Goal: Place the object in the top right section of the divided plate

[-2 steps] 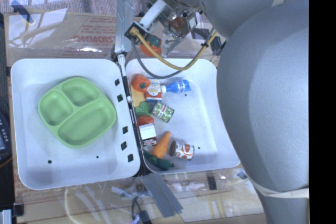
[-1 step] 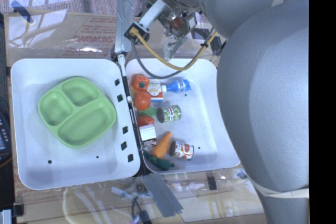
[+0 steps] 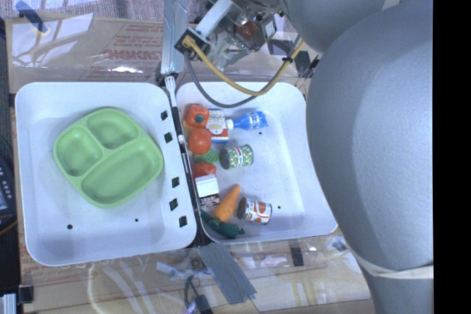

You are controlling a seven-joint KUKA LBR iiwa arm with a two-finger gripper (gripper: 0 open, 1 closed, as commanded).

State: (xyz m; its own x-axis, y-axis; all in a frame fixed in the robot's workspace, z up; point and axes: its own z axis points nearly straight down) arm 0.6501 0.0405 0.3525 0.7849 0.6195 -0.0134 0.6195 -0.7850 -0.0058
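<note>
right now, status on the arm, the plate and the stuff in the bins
Gripper up beyond the right bin's far edge, nothing seen held. Green divided plate in left bin, sections bare. Carrot, cans, bottle in right bin.

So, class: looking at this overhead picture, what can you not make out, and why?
- Right bin: its right side is hidden in the camera view by the grey arm.
- Can label: too small to read.
- Gripper: blurred and cluttered by cables, so its state is unclear.
- Green plate: fully visible.
</note>
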